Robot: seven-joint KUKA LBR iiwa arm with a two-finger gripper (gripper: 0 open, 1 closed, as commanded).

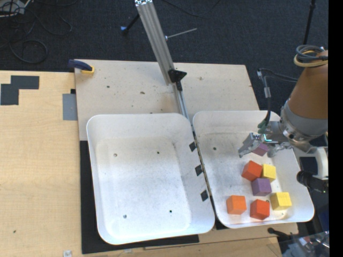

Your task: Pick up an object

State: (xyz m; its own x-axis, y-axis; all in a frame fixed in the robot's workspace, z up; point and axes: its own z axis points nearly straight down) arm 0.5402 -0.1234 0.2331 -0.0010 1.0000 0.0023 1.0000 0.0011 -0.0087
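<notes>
My gripper (261, 145) hangs low over the right bin (225, 125), near its right side. Its fingers (245, 149) are spread wide, so it is open. A small purple block (261, 150) shows just beneath it, between the fingers, which stand apart from the block. In front of the gripper lie an orange-red block (251, 171), a yellow block (269, 172) and a purple block (261, 186). Closer to the bin's front edge sit an orange block (236, 204), a red block (260, 208) and a yellow block (281, 199).
The left bin (139, 175) stands beside the right one, with black clips (197, 169) along the shared edge. A slanted aluminium bar (158, 39) rises behind the bins. The arm's orange band (313, 90) is at the right.
</notes>
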